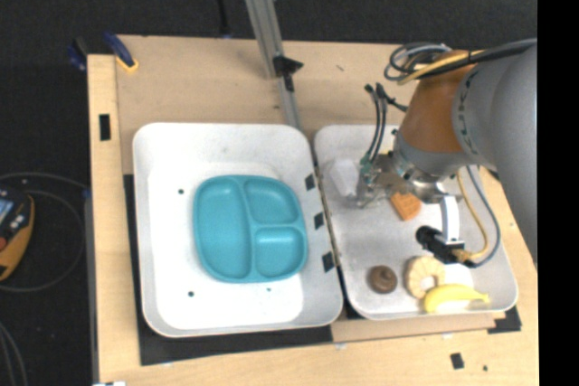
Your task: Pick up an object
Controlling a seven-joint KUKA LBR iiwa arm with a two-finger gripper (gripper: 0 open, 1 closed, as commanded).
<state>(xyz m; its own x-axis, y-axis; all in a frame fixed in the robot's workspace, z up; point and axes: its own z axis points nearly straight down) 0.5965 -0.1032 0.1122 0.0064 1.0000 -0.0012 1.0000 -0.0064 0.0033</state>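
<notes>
In the left bin [163,149] a teal divided plate [249,228] lay flat on the white floor. In the right bin [362,285] the jaws [366,194] hung low over the upper left part, though whether they were open or shut could not be told; a small orange piece [407,208] lay just to their right. Near that bin's front edge sat a brown round object [382,278], a pale lumpy object [422,274] and a yellow banana [452,298], well apart from the jaws.

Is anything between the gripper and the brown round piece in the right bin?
Nothing visible. The gripper sits over the upper part of the right bin; bare white floor lies between it and the brown round piece.
</notes>
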